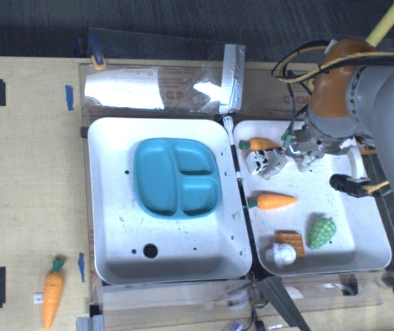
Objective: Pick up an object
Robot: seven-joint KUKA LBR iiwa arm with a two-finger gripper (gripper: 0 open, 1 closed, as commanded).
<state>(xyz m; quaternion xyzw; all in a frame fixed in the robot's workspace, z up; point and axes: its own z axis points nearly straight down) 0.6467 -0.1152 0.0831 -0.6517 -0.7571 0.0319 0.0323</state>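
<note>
My gripper [267,164] hangs low over the back left part of the right bin [369,254], reaching in from the right. A small orange carrot [260,144] lies just behind it, close to the bin's back wall. A larger orange carrot [275,201] rests a little in front of the gripper, apart from it. Toward the front lie a green bumpy fruit [322,232], a brown waffle-like piece [290,240] and a white round object [282,255]. I see nothing between the fingers from this angle.
The left bin [107,205] holds a blue divided plate [178,176] and a small black disc [150,251]. Another toy carrot [52,292] lies on the bench at the front left. A clear plastic sheet [156,88] stands behind the bins.
</note>
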